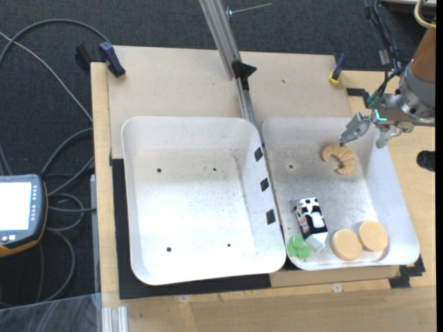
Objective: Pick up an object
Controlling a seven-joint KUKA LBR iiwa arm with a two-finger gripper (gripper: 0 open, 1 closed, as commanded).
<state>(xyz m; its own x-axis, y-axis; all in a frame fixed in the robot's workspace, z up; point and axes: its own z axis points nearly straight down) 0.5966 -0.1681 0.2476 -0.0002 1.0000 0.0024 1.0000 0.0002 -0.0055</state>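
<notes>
Hovering gripper (fingers spread) beside croissant.

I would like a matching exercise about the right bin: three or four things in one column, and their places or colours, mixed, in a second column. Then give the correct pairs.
Things:
1. croissant-shaped piece
2. black and white box
3. green item
4. two round tan discs

Places:
A. near front corner of the right bin, on the arm's side
B. at the front edge, next to the divider between the bins
C. far part of the bin, close under the gripper
D. middle front, just behind the green item

Pairs: 1-C, 2-D, 3-B, 4-A
</notes>
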